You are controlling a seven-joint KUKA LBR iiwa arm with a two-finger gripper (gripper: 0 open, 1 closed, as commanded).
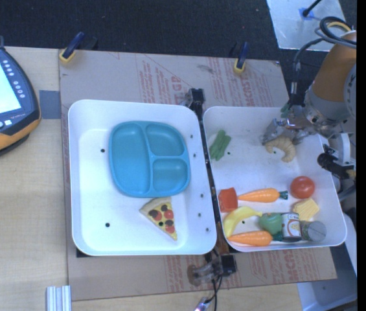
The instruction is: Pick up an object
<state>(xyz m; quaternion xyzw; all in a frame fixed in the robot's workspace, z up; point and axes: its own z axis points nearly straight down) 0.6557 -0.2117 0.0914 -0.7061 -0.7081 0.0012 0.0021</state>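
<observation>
Touching jaws (281, 132), croissant (285, 149) just below

Faint red printing runs along the brown cardboard sheet (170, 76) that lies under the two bins on the worktop, in slanted lines at its far side and again along its near edge, but the letters are too small and pale to read. The can (297, 228) lying in the near right corner of the right bin (247, 118) carries a label whose wording cannot be made out either.
</observation>
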